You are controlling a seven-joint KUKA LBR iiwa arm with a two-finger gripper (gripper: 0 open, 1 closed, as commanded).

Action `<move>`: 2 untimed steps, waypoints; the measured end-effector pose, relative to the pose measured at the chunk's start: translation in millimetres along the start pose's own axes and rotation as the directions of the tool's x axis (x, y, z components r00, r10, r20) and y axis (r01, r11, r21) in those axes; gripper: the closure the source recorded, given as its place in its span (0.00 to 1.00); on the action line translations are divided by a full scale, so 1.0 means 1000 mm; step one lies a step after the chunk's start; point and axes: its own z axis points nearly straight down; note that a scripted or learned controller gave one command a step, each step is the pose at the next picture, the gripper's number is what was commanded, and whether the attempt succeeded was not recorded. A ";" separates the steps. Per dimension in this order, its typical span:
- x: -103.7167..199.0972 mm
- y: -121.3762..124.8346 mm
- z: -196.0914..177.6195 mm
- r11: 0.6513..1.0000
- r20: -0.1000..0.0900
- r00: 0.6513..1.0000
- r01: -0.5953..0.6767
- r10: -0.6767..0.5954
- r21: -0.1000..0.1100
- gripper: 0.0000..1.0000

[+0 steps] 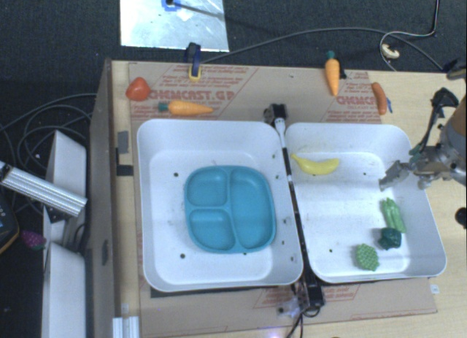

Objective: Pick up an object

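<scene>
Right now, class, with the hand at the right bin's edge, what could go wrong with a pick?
1. The hand sits near the right bin's rim, so it may bump it.
2. The green stalk, dark green piece and knobbly green ball lie close together, so a grab may nudge a neighbour.
</scene>
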 end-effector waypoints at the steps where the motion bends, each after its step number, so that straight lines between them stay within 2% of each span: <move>1: -0.003 -0.001 0.048 1.000 -0.001 1.000 0.000 0.000 0.000 0.00; 2: -0.004 -0.023 0.057 1.000 -0.001 1.000 0.000 0.000 -0.001 0.00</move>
